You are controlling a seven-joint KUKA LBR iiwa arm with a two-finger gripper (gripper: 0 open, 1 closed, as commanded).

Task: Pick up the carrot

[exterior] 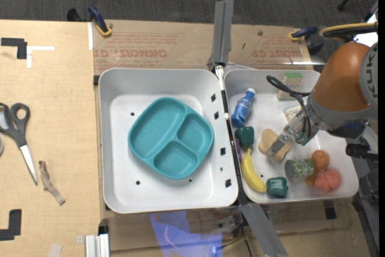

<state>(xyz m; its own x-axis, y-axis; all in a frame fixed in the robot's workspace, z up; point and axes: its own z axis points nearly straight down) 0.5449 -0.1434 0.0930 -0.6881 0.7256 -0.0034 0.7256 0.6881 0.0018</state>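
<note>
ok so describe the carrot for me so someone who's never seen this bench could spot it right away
Look in the right-hand white bin, at its lower right corner, just right of the pincer. The carrot is the small orange piece sitting above the pink ball and right of the grey-green can. It is the one orange item in that bin.

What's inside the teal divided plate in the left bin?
Nothing shows in the three compartments of the teal plate. It covers part of the left bin's floor, so anything beneath it stays hidden.
</note>
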